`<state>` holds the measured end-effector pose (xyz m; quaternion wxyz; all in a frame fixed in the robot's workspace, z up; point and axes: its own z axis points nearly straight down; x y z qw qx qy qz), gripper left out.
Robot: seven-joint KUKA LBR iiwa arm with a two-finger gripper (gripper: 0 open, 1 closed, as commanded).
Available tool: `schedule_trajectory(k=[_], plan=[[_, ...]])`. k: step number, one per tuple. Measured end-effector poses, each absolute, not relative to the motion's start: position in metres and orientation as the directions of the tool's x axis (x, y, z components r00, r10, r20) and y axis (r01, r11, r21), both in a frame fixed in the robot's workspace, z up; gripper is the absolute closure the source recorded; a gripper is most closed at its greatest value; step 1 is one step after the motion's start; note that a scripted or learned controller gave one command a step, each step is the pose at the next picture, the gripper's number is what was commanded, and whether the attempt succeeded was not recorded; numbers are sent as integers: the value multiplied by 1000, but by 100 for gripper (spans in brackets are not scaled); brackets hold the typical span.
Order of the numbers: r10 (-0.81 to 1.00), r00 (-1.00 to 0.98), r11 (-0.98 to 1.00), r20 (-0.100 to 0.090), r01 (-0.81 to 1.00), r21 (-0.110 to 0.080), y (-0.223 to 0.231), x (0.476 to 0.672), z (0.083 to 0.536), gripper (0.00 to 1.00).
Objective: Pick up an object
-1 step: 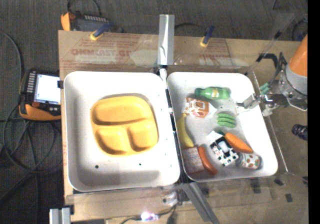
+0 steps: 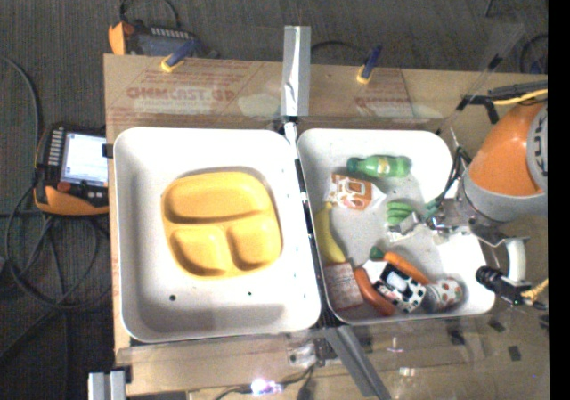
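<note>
I hung low over the right bin [image 2: 463,158], reaching in from its far side, with my jaws [image 2: 426,218] down near a small green toy [image 2: 403,210] that lay about mid-bin. Whether my jaws were open or closed I could not tell; the wrist and its cabling hid them, and nothing showed plainly between them, so I would not claim to have held anything.

The pickable things were all crowded into this bin, which I judged was why I was here and not over the other. A green bottle [image 2: 379,166] lay on its side near the back wall, an orange-and-white carton [image 2: 350,192] just beside it, and a yellow banana [image 2: 328,240] ran along the left wall. Toward the front, an orange carrot [image 2: 407,263], a black-and-white block [image 2: 401,287] and some reddish pieces were heaped touching one another, a poor place to close on one item cleanly.

The green toy sat a little apart from that heap, which made it the likelier target. The left bin [image 2: 134,238] carried a yellow divided tray [image 2: 223,220], lying flat in its middle.
</note>
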<state>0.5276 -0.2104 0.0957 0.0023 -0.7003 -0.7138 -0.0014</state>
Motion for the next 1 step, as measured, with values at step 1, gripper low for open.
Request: schedule_trajectory(k=[1], plan=[[1000,-18,18,6,1000,-2,-210,527,95,0]])
